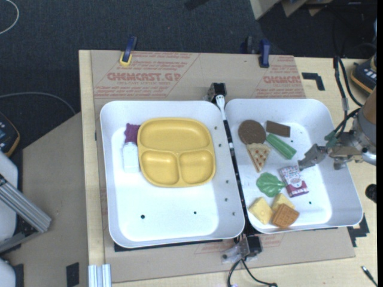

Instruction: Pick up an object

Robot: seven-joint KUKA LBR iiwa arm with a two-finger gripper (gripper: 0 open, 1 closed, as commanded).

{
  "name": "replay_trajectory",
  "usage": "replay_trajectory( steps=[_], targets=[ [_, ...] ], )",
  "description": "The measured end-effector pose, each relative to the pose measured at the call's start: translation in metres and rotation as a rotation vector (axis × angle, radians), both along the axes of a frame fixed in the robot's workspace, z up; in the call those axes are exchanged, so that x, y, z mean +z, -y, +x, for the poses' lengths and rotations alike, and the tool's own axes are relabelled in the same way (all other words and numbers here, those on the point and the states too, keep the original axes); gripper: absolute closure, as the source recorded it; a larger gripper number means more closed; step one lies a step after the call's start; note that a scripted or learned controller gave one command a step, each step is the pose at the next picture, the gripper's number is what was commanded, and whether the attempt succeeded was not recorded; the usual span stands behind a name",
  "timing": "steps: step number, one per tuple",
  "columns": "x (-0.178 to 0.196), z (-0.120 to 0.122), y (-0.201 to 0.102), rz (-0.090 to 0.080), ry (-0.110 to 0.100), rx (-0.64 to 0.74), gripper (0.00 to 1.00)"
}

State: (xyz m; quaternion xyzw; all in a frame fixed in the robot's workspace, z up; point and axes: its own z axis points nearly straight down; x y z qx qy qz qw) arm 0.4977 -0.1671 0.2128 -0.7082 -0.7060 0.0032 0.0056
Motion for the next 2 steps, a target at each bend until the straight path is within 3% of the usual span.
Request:
replay_trajectory(
  steps=[1, 2],
  targets=[
    [0.005, 0.003, 0.000, -0.003, 0.012, 0.003, 0.00],
    [-0.039, -0.002, -0.006, 0.000, 0.005, 0.003, 0.00]
  ],
)
